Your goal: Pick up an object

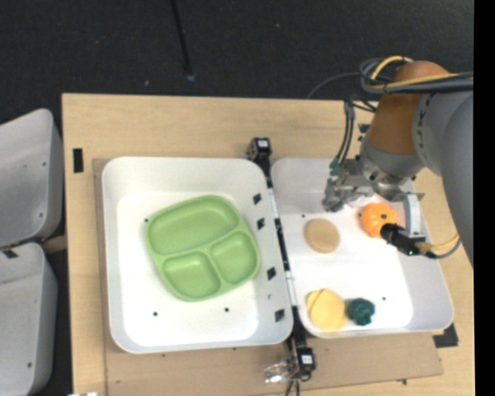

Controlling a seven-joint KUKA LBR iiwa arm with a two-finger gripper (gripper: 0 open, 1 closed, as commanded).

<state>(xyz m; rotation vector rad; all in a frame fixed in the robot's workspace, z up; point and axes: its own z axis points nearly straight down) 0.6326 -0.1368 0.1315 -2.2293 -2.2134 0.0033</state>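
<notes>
From my remote console, the gripper, its grasp impossible to judge, hovers in the right bin, the tan cookie just below-left, the orange beside its right.

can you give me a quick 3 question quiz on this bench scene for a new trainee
1. True or false: the green divided tray lies in the right bin.
2. Multiple choice: which item sits nearest the tool? A) the tan round piece B) the yellow piece C) the dark green piece
3. Fill in: the orange item lies in the ____ bin.

Key
1. False: it lies in the left bin.
2. A: the tan round piece lies just below the tool, while the yellow and dark green pieces sit at the near edge of that bin.
3. Right.
</notes>
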